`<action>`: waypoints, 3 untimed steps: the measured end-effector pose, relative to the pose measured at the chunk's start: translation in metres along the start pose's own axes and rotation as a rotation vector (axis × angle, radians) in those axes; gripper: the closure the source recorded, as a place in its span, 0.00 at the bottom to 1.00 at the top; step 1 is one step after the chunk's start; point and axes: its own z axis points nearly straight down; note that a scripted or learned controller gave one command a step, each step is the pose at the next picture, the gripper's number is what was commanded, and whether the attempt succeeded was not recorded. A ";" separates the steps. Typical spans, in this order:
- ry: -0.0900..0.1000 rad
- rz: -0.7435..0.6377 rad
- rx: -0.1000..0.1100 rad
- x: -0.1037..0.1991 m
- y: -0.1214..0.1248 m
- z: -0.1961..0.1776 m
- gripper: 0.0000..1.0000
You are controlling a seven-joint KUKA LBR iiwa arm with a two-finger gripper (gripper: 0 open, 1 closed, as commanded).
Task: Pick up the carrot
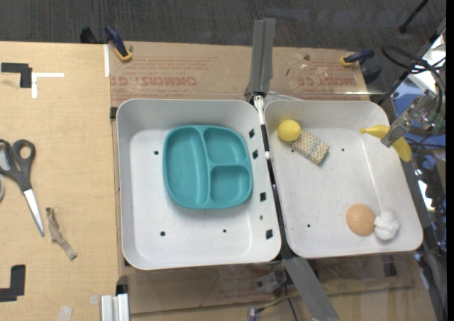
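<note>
White crumpled lump (386, 226) lies in the near right corner of the right bin (333, 241), touching a tan egg-shaped object (360, 219) on its left. On the brown cardboard bench top (64, 121), left of both bins, a frayed strip (60, 234) lies towards the near edge, with grey-handled scissors (21, 171) just beyond it, blades pointing towards the near edge.

Left bin (135, 185): one teal divided plate (209, 167) sits flat at about the centre, clear of all four walls.

Right bin, far half: a speckled rectangular block (311, 146) lies tilted near the far left corner, touching a yellow ball (289, 130) on its far side. At the right wall, a yellow elongated piece (374, 130) points inward, with a second yellow end showing just nearer along the same wall.

The gripper (394, 135) sits over that right wall, across the yellow piece. Whether it is grasping the piece or is released cannot be told; the area is small and cluttered with cables.

Carrot: none of the items can be confirmed as the carrot. The yellow elongated piece at the right wall is the only long, tapered form.

Blue and yellow clamps (119, 43) hold the cardboard at the far edge of the bench.
</note>
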 end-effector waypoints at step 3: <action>0.002 0.257 0.001 0.005 -0.004 -0.013 1.00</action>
